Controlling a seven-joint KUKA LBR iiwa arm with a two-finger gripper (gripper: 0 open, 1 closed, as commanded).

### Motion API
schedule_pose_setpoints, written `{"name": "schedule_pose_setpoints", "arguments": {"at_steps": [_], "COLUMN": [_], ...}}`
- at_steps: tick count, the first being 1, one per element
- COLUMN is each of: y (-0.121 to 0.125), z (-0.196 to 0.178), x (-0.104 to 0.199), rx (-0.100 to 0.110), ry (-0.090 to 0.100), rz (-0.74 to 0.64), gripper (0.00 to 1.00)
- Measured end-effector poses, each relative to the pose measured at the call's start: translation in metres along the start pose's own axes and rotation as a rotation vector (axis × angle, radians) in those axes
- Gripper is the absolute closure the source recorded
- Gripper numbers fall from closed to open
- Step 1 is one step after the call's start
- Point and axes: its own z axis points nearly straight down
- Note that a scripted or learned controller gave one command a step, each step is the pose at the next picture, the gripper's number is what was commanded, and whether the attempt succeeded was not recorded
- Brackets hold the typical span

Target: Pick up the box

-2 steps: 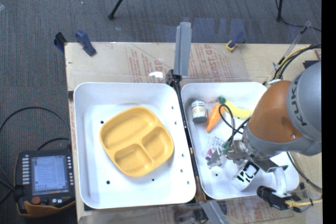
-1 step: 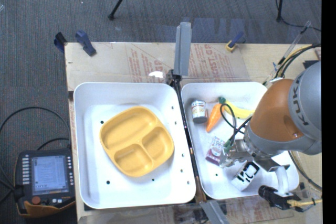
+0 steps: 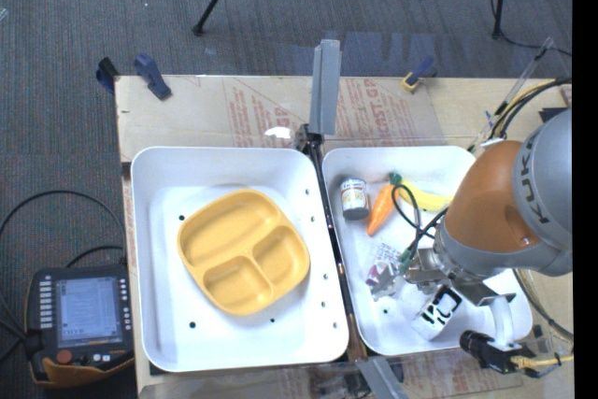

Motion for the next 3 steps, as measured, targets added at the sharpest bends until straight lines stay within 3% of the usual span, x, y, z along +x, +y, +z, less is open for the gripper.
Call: {"name": "schedule_pose_setpoints", "arguments": {"at_steps": [1, 2, 3], "y": [0.044, 0.042, 0.093], "z": [0.022, 0.014, -0.08], "x": [0.0, -0.001, 0.012], "rx": [-0.017, -0.013, -0.019], "ry": [-0.006, -0.004, -0.008], "rz": [-0.103, -0.101, -0.056], "gripper": [0.0, 1.0, 1.0]}}
